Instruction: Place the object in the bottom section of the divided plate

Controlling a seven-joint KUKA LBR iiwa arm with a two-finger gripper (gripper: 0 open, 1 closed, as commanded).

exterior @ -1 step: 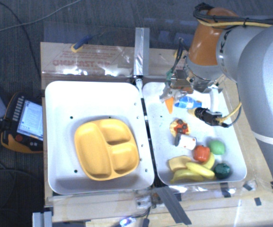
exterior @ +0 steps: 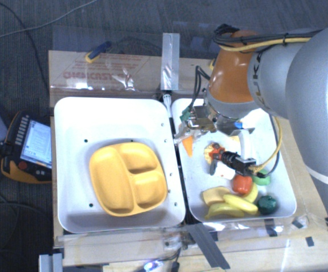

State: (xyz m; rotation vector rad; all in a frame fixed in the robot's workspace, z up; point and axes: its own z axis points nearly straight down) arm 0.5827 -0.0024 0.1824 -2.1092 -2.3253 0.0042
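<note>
On arm [exterior: 277, 72], partial "KU" lettering; divided plate [exterior: 129, 177] unmarked.

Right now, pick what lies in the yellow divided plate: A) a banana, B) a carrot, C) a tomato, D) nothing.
D: the yellow divided plate in the left bin has bare sections, while the banana and tomato sit in the right bin.

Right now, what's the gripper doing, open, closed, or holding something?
Gripper: over the right bin, near the orange piece; open or shut cannot be told.
</note>
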